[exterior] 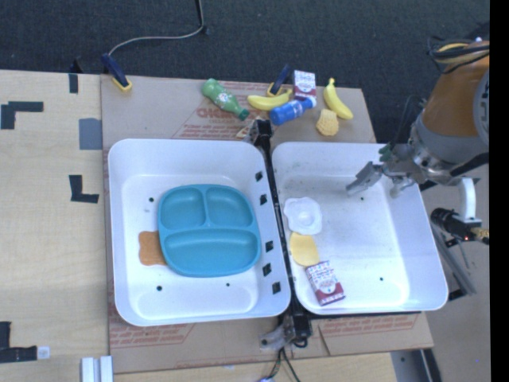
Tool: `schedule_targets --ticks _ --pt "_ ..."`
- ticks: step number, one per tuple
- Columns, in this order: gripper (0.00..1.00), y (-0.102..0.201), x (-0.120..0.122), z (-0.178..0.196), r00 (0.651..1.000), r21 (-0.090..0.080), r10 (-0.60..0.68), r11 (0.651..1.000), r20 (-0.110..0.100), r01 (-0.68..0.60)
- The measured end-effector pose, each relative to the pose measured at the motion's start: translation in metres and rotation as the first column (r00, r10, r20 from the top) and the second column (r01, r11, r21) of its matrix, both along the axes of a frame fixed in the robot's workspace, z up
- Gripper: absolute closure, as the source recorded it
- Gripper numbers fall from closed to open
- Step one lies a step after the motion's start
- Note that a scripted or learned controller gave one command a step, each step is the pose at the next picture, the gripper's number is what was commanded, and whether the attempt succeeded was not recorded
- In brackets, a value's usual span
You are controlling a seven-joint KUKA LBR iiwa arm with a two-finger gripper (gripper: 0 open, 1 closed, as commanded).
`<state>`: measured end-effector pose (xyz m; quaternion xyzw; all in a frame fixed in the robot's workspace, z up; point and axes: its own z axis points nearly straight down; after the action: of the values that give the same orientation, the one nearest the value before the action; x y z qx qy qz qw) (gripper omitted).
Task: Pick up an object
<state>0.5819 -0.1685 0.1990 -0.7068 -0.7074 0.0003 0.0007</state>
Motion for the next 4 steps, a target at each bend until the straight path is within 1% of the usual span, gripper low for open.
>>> schedule_targets --ticks 1,2,3,4 --pt "0.00 0.070 -0.006 -0.112 1.000 0.000 0.001 1.000 0.005 -0.001" --pt "0.00 0.085 0.087 -0.013 1.000 -0.002 0.001 1.000 0.004 -0.001" --pt "0.00 0.060 0.058 -0.113 1.000 -0.002 0.000 1.000 0.003 0.000" --pt "0.00 0.073 0.087 -0.114 1.000 -0.001 0.001 1.000 0.003 -0.001"
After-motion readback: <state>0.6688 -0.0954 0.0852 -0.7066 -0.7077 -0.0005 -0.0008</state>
